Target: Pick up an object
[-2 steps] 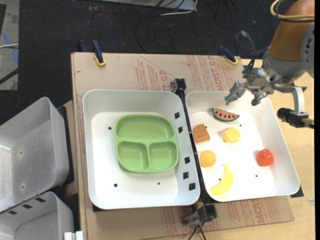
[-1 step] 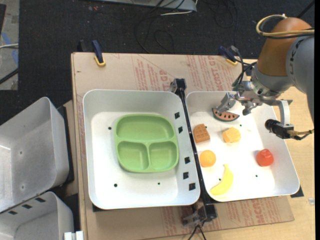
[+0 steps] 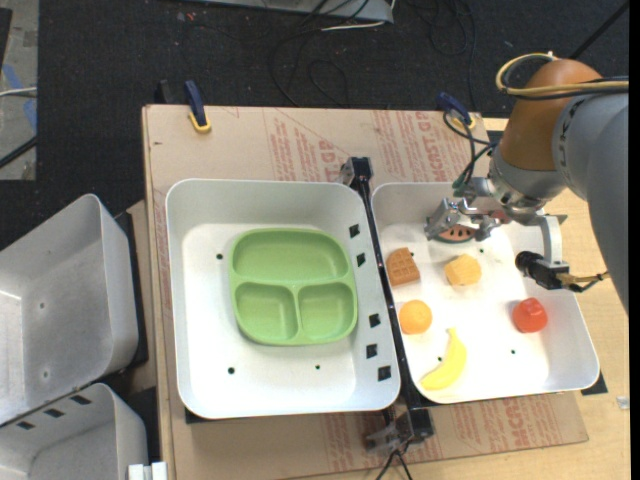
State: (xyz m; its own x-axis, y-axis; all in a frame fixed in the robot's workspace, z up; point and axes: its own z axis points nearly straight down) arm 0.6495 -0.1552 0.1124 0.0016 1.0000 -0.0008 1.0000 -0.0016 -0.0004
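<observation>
Right bin (image 3: 560,368): brown block (image 3: 402,266) far left, yellow cube (image 3: 462,270) just right of it, orange ball (image 3: 415,316) nearer, banana (image 3: 446,362) nearest with long axis slanting far-right to near-left, red ball (image 3: 530,315) at right. Jaws (image 3: 462,230) low over far part, beside yellow cube; spread or pressed together, cannot tell. Green plate (image 3: 295,284) in left bin (image 3: 190,268). Both on desk (image 3: 260,138).

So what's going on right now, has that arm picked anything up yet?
Gripper low over right bin, far end; grip unclear. Something reddish beneath it. Yellow block, brown block close by. Green tray in left bin.
</observation>
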